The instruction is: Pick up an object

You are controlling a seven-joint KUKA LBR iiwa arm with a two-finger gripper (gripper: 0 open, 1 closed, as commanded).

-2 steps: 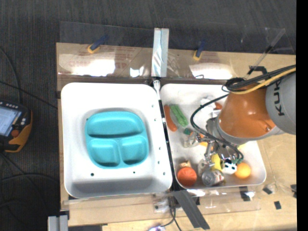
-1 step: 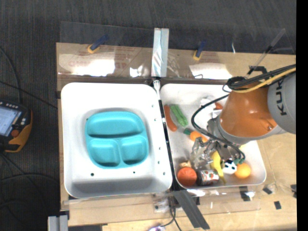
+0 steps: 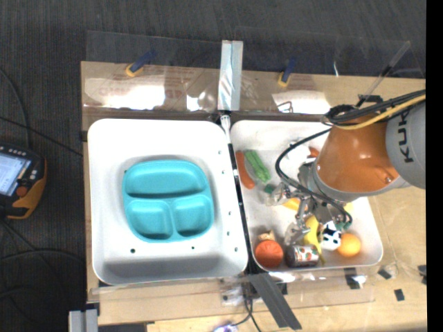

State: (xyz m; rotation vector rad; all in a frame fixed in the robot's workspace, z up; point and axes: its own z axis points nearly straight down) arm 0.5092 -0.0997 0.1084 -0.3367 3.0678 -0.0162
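A wooden bench [image 3: 104, 81] stands on dark grey carpet [image 3: 41, 47], with black cables [image 3: 21, 254] trailing at left.

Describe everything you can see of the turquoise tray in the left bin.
The turquoise tray looks like smooth moulded plastic, a rounded rectangle with three compartments: one long one along the far side and two smaller ones on the near side. It lies flat and right side up in the middle of the left white bin, resting on its floor. Nothing lies in it.

Readable lettering: one partial mark.
The grey robot arm [image 3: 414, 147] bears dark letters, "KU" legible, running sideways near the right edge; nothing else reads.
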